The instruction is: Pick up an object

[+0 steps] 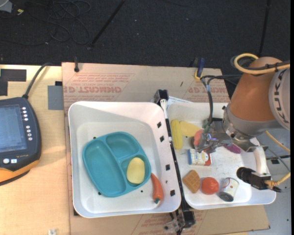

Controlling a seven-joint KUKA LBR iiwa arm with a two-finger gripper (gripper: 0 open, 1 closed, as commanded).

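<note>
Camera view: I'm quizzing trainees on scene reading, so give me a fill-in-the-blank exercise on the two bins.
1. The yellow potato-like item lies in the ____ divided plate.
2. The carrot lies in the ____ bin.
3. The red tomato lies directly right of the ____.

Missing: teal; left; cracker

A robotics lab, plainly. Industrial arm [257, 102] with an orange band reaching over two shallow white bins [118, 112] on a cardboard-covered counter [117, 82]. Teach pendant [12, 131] with screen and buttons lying at the left. Loose black cables [63, 6] trailing across dark flooring behind. Toy food [135, 170] set out as test props.
</note>
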